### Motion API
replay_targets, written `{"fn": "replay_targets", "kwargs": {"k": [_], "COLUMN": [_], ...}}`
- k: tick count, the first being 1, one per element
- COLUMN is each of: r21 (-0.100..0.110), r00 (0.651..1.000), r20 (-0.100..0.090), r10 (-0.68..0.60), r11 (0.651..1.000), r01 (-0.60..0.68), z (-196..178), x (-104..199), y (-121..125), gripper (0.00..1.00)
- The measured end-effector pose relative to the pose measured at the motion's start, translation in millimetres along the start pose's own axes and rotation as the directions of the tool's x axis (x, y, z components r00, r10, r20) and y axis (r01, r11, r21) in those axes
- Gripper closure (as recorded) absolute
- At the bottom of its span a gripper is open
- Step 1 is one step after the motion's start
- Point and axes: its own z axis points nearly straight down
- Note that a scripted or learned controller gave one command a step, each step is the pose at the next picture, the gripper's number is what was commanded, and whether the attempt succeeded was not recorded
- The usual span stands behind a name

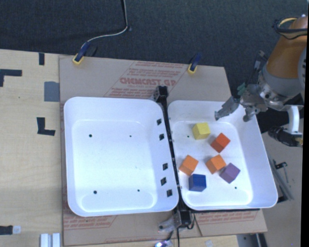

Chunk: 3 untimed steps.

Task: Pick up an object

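Observation:
Several small cubes lie in the right bin (253,200): a yellow cube (201,130), a red-orange cube (220,142), two orange cubes (189,164) (216,163), a purple cube (229,172) and a blue cube (197,182). My gripper (234,111) hangs over the bin's far right corner, above and to the right of the yellow cube. Its two fingers are spread apart with nothing between them.
The left bin (72,158) sits beside the right one, divided by a black strip with clips (165,146). Both rest on a cardboard sheet (141,79) held by clamps (81,54) (193,62). A cable (122,23) runs across the dark backdrop.

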Motion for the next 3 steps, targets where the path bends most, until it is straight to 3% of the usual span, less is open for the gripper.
{"fn": "replay_targets", "kwargs": {"k": [1,2,3], "r21": [0.001,0.001,0.001], "r00": [1.0,1.0,1.0], "r20": [-0.001,-0.001,0.0], "r10": [0.0,-0.001,0.0], "r11": [1.0,1.0,1.0], "r01": [0.0,0.001,0.0], "z": [145,135,155], "x": [45,46,61], "y": [5,5,1], "gripper": [0.0,1.0,1.0]}}
